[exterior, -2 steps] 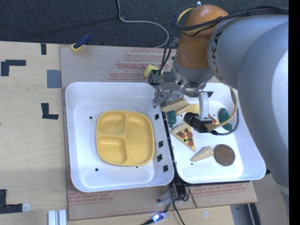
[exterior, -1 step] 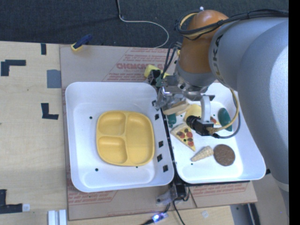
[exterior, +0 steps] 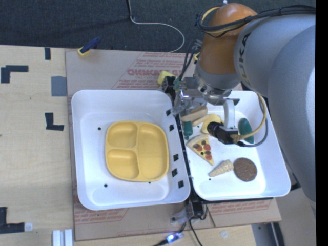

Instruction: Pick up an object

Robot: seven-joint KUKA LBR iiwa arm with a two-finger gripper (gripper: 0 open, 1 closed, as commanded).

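My gripper (exterior: 193, 111) reaches down into the right bin (exterior: 266, 188), close to its left wall. A tan block-like object (exterior: 195, 116) lies right under it, and I cannot make out whether it is held. Just below sits a pizza slice toy (exterior: 202, 149). An ice cream cone (exterior: 220, 168) and a brown round cookie (exterior: 245, 169) lie toward the bin's front. A yellow piece (exterior: 211, 121) and a green piece (exterior: 246, 126) sit to the gripper's right, partly hidden by a black fitting on the arm.
The left bin (exterior: 87, 117) holds a yellow divided plate (exterior: 137, 150). The divider between the bins (exterior: 180, 152) runs just left of the gripper. A yellow object (exterior: 165, 78) lies behind the bins, and a yellow-blue item (exterior: 89, 46) lies at the back left.
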